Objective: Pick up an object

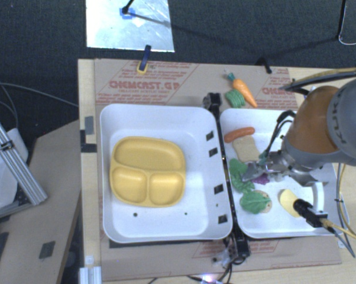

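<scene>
The right bin [267,122] holds an orange-red sausage [239,134], a beige bread slice [246,149], a green leafy piece [238,174], a second green piece [255,202], a small purple thing [262,180] and a yellow piece [287,199]. My gripper [256,171] is low in this bin, at the right edge of the upper green piece and just below the bread slice. The grey arm with its orange band [311,129] reaches in from the right and hides the bin's right side. Nothing is visibly held.
The left bin [160,112] bears a yellow divided plate [147,170]. On the bench behind the right bin lie a toy carrot [244,89] and a green piece [234,98]. A dark divider [222,158] runs between the bins.
</scene>
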`<state>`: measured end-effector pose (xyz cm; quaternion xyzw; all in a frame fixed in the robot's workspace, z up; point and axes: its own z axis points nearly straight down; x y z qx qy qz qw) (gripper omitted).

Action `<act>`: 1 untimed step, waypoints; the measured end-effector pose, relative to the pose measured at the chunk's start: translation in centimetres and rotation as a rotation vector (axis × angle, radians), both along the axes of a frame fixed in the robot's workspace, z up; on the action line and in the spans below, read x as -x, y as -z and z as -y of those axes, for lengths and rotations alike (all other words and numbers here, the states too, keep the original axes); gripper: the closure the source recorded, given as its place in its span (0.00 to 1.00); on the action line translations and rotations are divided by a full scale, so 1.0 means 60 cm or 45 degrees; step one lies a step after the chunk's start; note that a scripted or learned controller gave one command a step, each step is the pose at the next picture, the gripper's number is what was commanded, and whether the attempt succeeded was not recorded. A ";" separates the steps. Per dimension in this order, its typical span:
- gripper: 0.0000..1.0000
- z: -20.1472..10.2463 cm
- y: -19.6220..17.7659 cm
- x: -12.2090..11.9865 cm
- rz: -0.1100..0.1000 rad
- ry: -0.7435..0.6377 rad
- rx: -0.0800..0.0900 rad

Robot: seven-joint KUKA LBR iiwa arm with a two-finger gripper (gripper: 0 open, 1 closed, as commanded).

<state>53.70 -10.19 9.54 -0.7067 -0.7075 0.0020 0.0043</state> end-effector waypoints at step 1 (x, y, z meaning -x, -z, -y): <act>0.00 0.045 0.019 0.000 0.012 0.003 0.005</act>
